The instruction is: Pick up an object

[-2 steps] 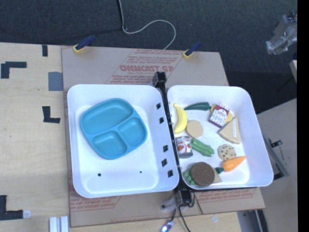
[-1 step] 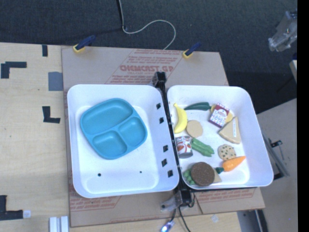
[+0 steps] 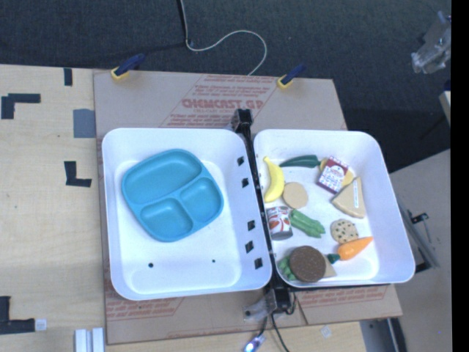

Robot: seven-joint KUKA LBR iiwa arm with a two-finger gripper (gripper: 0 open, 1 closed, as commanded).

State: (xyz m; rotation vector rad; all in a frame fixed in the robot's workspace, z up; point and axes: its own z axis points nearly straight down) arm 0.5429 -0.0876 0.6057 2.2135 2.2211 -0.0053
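Observation:
The right bin [image 3: 388, 196] holds several toy foods. Among them are a yellow banana [image 3: 272, 180], a dark green pepper [image 3: 299, 161], a red and white carton [image 3: 333, 174], a pale wedge [image 3: 352, 198], a tan disc [image 3: 295, 195], a small can [image 3: 278, 222], a green pod [image 3: 307, 224], a speckled cookie [image 3: 343, 230], an orange carrot [image 3: 355, 248] and a brown round patty [image 3: 307, 263]. A blurred pale grey piece of my gripper [image 3: 432, 50] hangs at the top right, far beyond the bins and touching nothing.
A blue divided plate [image 3: 172, 194] lies in the left bin [image 3: 117, 270]. Both bins rest on a cardboard sheet [image 3: 220, 101] clamped at the back. A white cable [image 3: 227, 39] loops over the dark floor behind.

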